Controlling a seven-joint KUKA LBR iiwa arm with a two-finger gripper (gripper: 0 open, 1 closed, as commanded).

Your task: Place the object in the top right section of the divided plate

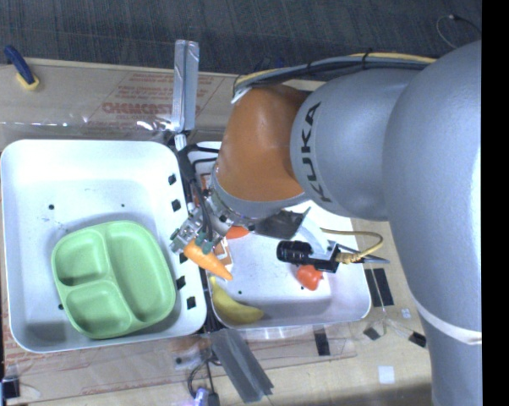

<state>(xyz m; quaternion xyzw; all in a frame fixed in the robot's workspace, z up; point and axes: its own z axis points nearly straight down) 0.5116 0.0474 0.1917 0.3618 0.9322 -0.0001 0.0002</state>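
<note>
Left bin [85, 184] floor above green divided plate [140, 273] is bare: wide room to pass. Plate's 3 sections lie open from above. Just right of plate: adjoining bin walls, w/ gripper [195, 244] & carrot [210, 260] at them. Further right of plate: banana [233, 309], small orange thing [309, 277] in right bin [349, 307]; arm [364, 142] bulk covers most of that bin.

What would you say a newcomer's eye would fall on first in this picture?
The big grey arm with its orange band looms over the right bin, its pincer at that bin's left edge. Right by the pincer is an orange carrot, with a banana nearer the camera. The left bin holds a green divided plate.
</note>
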